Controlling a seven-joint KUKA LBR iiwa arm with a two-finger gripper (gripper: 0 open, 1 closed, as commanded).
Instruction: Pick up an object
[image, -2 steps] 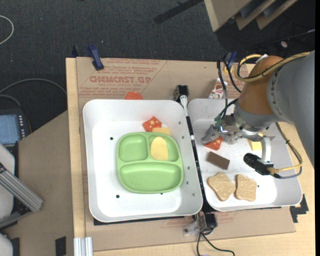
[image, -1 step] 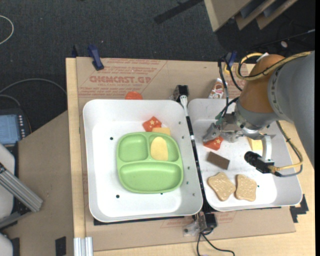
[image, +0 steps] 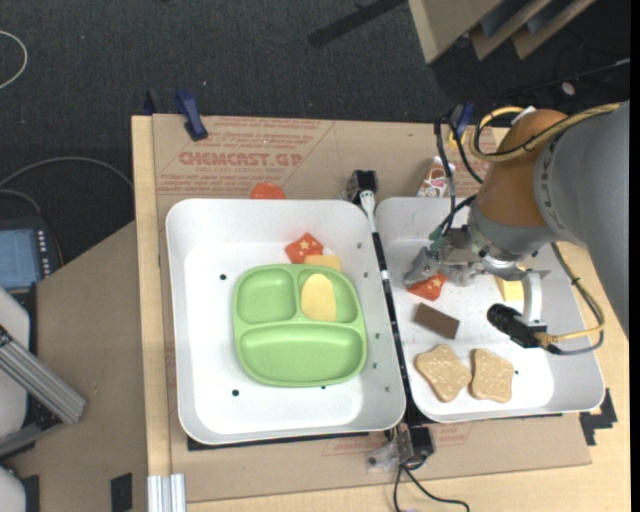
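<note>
In the right bin, my gripper hangs low over the left part, just above and touching the top of a small red piece. Whether the red piece is gripped is not visible. A brown rectangular block lies just below it. Two tan toast-shaped pieces rest near the bin's front. A yellow piece peeks out from under the arm's wrist.
The left bin holds a green divided plate with a yellow oval item in its upper right compartment. A red piece and a small yellow piece lie behind the plate. Black cables trail over the right bin.
</note>
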